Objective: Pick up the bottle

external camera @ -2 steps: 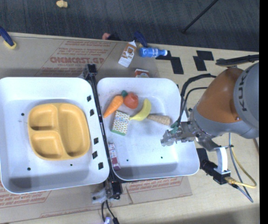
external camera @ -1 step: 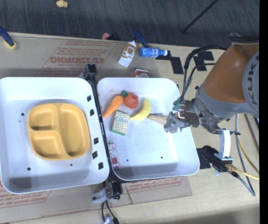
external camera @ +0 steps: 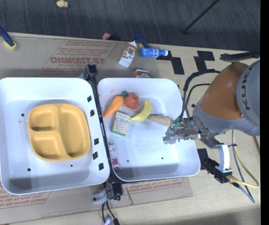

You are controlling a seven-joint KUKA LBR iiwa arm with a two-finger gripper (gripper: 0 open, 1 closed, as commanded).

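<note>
A small blue bottle with a white label lies on its side on the cardboard behind the right bin, outside both bins. My gripper hangs low over the right side of the right bin, close to its right wall and far in front of the bottle. The grey and orange arm reaches in above it from the right. A tan cone-shaped toy lies just to the upper left of the gripper.
The right bin also holds a carrot, a red tomato, a banana and a green-white carton. A yellow divided plate sits in the left bin. A small carton lies near the bottle.
</note>
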